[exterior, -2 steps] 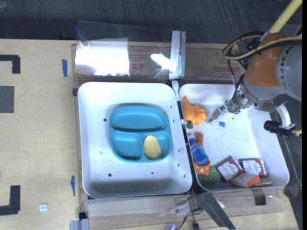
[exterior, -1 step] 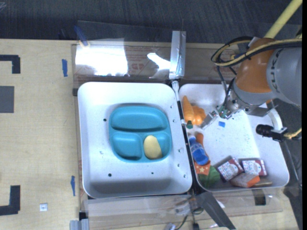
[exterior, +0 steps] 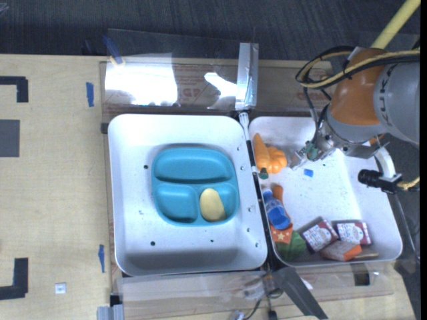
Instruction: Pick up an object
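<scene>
My gripper (exterior: 311,151) hangs low over the far part of the right bin (exterior: 373,205), under the grey arm with its orange band (exterior: 353,102). It sits just right of an orange toy (exterior: 269,157) lying against the bin's left wall, with a small gap between them. A tiny blue square (exterior: 307,173) lies on the bin floor just below the gripper. I see nothing held in the gripper.
Along the right bin's left wall lie a blue bottle (exterior: 275,212) and an orange-and-green item (exterior: 289,241). Two dark red packets (exterior: 319,234) (exterior: 352,231) rest at its near edge. The left bin (exterior: 127,179) holds a blue divided tray (exterior: 190,172) with a yellow egg-shaped object (exterior: 212,204).
</scene>
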`<state>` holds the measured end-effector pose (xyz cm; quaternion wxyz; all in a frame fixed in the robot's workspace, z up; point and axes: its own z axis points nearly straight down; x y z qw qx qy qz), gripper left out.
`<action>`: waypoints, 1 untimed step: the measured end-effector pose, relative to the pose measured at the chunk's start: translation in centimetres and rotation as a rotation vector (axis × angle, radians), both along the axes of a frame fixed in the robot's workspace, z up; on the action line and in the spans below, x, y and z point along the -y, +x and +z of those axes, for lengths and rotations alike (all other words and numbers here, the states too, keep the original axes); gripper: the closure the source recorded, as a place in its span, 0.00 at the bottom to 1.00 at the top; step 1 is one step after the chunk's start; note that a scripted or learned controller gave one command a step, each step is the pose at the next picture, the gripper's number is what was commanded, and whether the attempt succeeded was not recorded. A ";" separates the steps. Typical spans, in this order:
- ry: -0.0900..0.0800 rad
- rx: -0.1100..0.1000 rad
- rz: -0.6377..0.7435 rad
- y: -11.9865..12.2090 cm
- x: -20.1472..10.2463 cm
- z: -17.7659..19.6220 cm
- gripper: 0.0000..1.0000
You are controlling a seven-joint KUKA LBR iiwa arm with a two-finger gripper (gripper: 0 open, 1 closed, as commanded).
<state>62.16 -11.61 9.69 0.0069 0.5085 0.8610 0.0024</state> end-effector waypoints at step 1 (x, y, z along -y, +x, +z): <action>-0.001 -0.008 0.293 1.5 -4.5 8.8 1.00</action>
